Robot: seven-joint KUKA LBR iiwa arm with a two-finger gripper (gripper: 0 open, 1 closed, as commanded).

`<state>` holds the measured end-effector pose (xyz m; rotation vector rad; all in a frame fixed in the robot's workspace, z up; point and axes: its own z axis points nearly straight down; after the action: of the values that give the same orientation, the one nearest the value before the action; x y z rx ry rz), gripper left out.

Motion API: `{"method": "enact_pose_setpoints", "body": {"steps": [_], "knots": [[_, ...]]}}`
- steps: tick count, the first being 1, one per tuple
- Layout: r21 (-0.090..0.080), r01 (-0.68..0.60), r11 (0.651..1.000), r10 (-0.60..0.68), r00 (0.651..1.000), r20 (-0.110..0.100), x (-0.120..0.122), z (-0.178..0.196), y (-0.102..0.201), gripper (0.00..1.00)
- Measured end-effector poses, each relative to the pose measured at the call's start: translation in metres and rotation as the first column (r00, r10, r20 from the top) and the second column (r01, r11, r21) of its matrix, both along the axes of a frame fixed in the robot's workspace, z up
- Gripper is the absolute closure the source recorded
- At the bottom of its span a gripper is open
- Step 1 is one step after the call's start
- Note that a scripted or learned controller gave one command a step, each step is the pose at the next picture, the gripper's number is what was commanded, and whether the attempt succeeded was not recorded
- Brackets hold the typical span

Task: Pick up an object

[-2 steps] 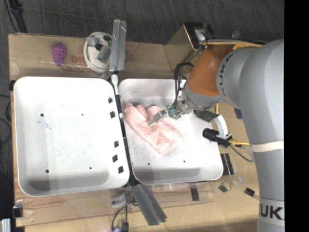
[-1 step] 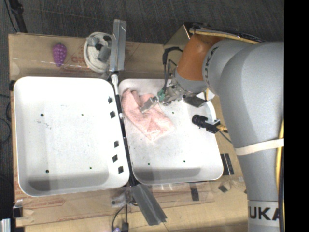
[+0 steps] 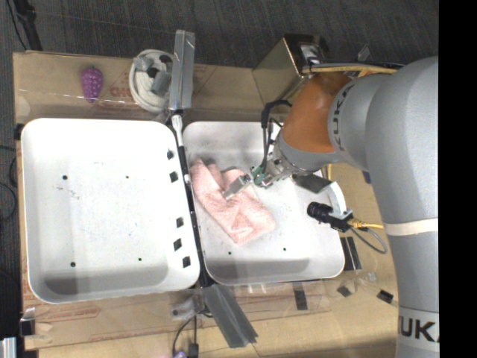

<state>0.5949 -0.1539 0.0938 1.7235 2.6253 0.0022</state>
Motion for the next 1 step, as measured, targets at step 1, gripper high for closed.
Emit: {"method": "enact_pose_setpoints", "body": {"steps": [1], "knots": [[0.000,0.043,0.999,-0.043,0.999,0.002,-0.0400,0.0003,0.0022,0.00]]}}
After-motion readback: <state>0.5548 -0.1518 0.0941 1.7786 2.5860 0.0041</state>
